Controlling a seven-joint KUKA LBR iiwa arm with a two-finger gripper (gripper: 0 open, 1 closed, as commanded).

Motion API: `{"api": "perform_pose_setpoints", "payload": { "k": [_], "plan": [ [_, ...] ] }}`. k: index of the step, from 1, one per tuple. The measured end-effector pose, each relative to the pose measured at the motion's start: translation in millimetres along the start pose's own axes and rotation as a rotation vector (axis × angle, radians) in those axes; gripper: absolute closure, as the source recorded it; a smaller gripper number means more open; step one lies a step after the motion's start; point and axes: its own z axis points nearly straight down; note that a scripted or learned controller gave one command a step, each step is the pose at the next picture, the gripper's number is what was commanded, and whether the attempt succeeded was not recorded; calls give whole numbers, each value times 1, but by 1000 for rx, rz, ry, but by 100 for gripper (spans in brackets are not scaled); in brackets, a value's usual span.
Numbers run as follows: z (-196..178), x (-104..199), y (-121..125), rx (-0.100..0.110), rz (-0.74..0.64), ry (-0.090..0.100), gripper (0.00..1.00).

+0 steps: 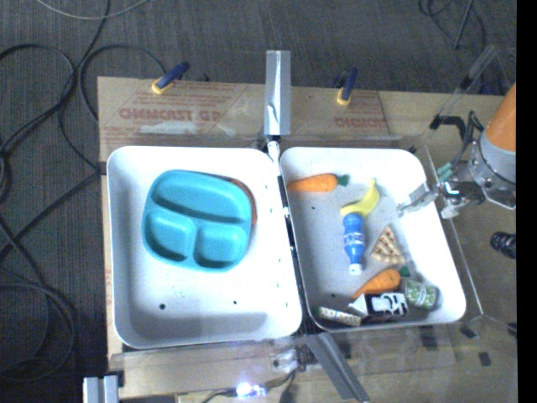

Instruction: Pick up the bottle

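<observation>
The bottle (353, 240) is blue with a white label and a white cap. It lies on its side in the middle of the right bin (430, 250), cap end toward the front. My gripper (426, 201) hovers over the bin's right rim, right of the bottle and a little farther back, well apart from it. It is open with nothing between its fingers. The orange band of the arm sits at the right edge of the view.
Around the bottle lie a banana (364, 198), a carrot (315, 183) at the back, a waffle-like piece (387, 243), a second carrot (377, 282), a green can (420, 295) and a dark packet (384, 305). The left bin (126, 309) holds a blue divided tray (199, 218).
</observation>
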Motion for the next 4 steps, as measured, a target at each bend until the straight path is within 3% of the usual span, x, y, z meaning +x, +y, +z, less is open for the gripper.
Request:
{"api": "perform_pose_setpoints", "payload": {
  "k": [1,2,3,4],
  "plan": [
    [67,29,68,0,133,-2,0],
    [126,72,36,-13,44,-7,0],
    [118,73,37,-13,44,-4,100],
    [118,73,37,-13,44,-4,0]
  ]
}}
